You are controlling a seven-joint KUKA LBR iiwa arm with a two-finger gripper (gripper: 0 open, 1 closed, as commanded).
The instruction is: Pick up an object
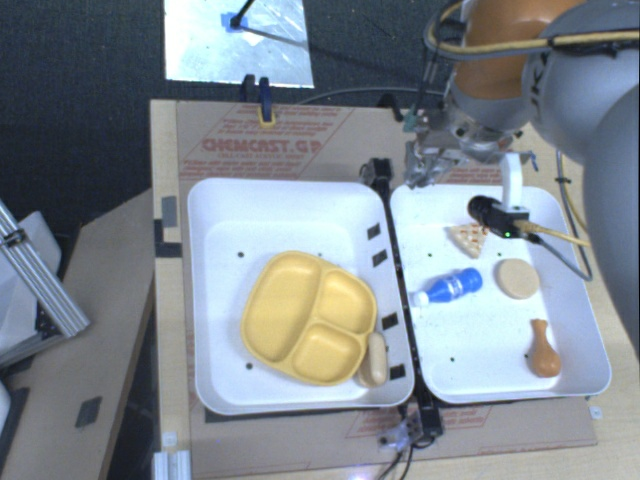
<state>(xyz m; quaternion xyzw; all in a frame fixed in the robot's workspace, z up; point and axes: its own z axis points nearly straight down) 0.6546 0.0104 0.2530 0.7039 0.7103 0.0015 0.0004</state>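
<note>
The gripper (425, 168) hangs over the far edge of the right bin (575, 368), and whether its fingers are spread or pressed together cannot be told. In this bin lie a pizza slice (467, 238), a blue bottle (449, 287), a round cookie (518, 278) and a chicken drumstick (543, 350), all apart from the gripper. The left bin (215, 368) holds a yellow divided plate (309, 317) with a bread roll (375, 359) touching its near corner.

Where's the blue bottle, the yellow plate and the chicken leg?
blue bottle (450, 287): camera view, middle of its body.
yellow plate (262, 308): camera view, its big left compartment.
chicken leg (543, 352): camera view, its thick lower end.

Probably robotics lab: KUKA arm (560, 58), white bins (290, 200), plywood bench (330, 128).
</note>
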